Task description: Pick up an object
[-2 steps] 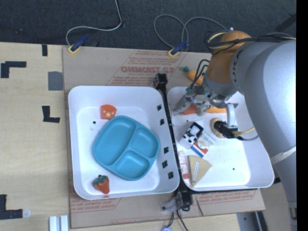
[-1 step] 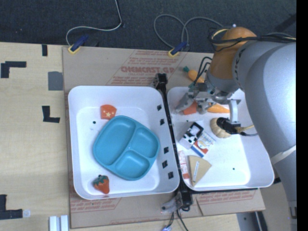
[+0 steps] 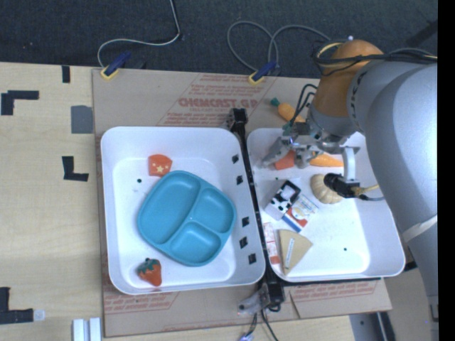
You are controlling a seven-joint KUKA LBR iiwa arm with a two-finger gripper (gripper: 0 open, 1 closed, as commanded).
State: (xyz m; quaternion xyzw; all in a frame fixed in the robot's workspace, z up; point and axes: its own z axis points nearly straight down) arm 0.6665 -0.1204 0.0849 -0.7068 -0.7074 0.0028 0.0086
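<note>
Arm: grey and bulky, it stood nearest the camera, reaching in from the right over the right bin, its orange band above the wrist.
Jaws: low in the far part of the right bin; whether spread or pressed together could not be told (wrist hardware hid them).
Red piece: just beside the jaws, on the bin floor; not seen between them.
Carrot: orange, lying close by under the wrist.
Beige lump: near the right bin's middle.
Black-and-white toy: left of the lump, a card beside it.
Tan wedge: toward the near edge.
Left bin: held a blue divided plate, a red-orange block and a strawberry.
Table: pale wood.
</note>
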